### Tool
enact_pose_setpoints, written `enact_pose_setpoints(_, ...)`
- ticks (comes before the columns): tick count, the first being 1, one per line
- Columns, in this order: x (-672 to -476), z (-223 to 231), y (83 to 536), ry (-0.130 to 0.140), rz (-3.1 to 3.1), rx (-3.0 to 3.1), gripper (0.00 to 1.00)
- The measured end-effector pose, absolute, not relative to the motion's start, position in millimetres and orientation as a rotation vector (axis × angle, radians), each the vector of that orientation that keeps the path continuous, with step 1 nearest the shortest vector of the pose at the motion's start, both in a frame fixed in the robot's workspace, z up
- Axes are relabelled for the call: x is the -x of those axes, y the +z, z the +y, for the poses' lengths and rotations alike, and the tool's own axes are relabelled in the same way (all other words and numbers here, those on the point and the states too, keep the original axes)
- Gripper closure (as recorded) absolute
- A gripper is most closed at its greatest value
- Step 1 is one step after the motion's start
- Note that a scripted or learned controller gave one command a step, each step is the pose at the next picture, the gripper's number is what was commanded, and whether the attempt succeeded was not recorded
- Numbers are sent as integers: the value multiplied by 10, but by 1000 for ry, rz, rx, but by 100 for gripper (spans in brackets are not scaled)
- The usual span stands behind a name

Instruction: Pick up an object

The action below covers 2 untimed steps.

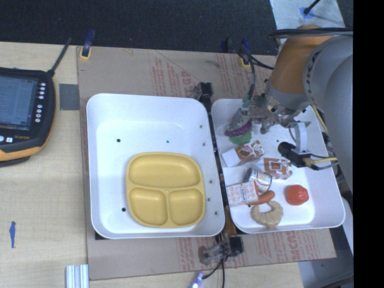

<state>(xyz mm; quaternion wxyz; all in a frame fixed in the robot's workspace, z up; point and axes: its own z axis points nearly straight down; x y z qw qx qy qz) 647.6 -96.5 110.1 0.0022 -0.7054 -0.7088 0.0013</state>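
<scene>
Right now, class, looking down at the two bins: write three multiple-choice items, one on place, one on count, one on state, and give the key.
1. Where is the yellow tray?
A. left bin
B. right bin
C. on the cardboard

2. How many compartments does the yellow tray have?
A. two
B. three
C. five

3. How does the gripper stand?
A. low over the right bin's far end
B. over the red tomato
C. over the left bin

Key: A, it lies within the left bin's walls; B, one long, two small; A, it hangs by the purple-and-green item.
</scene>
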Motion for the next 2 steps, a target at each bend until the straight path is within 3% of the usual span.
enact_pose_setpoints(1, -6563, -1059, 918, 3, -2224, 2217, 0)
enact_pose_setpoints(2, -6570, -1062, 1029, 3, -2228, 2214, 100)
